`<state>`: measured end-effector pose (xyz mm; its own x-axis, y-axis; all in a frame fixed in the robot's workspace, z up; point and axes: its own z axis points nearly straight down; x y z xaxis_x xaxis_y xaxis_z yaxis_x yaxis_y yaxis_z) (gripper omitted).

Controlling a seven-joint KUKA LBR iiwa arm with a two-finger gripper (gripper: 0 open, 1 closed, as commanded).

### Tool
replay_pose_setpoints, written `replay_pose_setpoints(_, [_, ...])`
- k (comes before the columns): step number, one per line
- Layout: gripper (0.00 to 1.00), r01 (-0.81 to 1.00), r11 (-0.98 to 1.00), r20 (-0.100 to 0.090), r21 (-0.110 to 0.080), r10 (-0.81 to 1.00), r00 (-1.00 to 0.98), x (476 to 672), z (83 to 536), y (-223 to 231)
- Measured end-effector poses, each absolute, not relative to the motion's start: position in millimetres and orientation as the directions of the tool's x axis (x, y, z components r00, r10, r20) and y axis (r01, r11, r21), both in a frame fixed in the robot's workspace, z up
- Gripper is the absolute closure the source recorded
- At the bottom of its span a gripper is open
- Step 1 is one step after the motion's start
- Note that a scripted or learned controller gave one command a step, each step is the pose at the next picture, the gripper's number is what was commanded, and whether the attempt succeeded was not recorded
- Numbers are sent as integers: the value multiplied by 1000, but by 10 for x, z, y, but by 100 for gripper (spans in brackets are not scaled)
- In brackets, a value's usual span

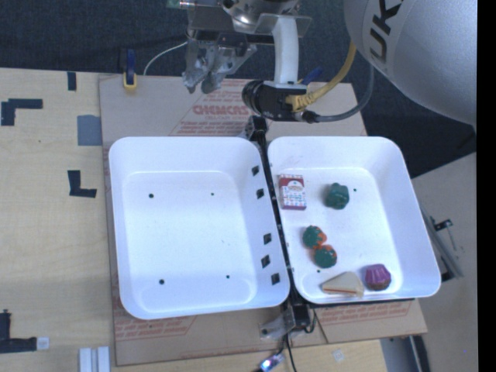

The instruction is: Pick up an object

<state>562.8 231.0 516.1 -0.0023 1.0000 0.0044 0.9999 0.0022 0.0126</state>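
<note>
Overhead, we see the grey arm (pixel 403 29) entering from the upper right, its curved body covering the top right corner. Below it lies the wooden worktop (pixel 46 208), marked with dark tape pieces on its left part, and on it a brown cardboard sheet (pixel 159 111) with red print. Upon the sheet stand 2 shallow white bins, touching along a shared middle edge: the left bin (pixel 186 231) and the right bin (pixel 391 208).

We find the pincer (pixel 203 76) hanging above the cardboard, just beyond the far rim of the left bin and well apart from every object; its 2 fingers sit close together with nothing between them, so we read it as clenched on air.

All 5 candidate objects lie in the right bin. Near its left wall we see a red and white box (pixel 292 191), lying flat. To its right is a dark green toy (pixel 336 196). Lower, a green and red toy (pixel 318 246) lies near the centre. Along the near rim rest a tan wedge (pixel 343 285) and, just beside it, a purple toy (pixel 377 277).
</note>
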Motion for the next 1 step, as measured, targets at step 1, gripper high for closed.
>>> replay_pose_setpoints(1, [100, 1000, 2, 2, 1, 1000, -2, 4900, 5377, 1947])
